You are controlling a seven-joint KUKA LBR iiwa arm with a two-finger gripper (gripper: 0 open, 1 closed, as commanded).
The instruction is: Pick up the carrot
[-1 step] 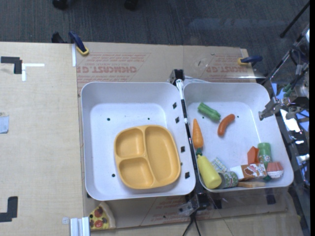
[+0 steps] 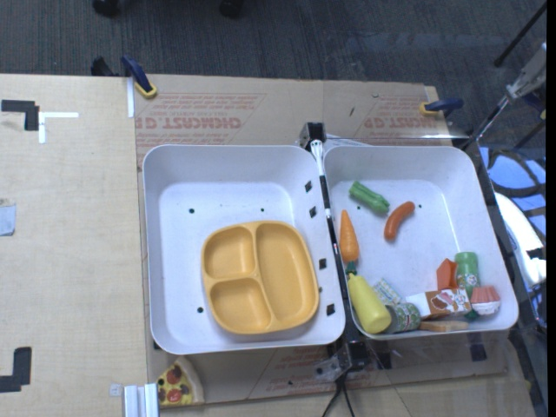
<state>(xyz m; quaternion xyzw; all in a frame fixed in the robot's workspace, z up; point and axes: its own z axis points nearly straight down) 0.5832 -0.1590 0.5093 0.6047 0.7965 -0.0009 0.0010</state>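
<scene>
We are still waiting to start: the carrot (image 2: 348, 236) is lying untouched against the right bin's (image 2: 483, 200) left wall, and we cannot tell the gripper's state.

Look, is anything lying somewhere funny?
Yes. A toy pizza slice lies on the bench outside the bins, below the left bin that holds the yellow plate. The carrot lies against the right bin's left wall.

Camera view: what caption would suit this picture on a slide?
A toy carrot lies against the left wall of the right bin among play food; a yellow divided plate sits in the left bin.
</scene>
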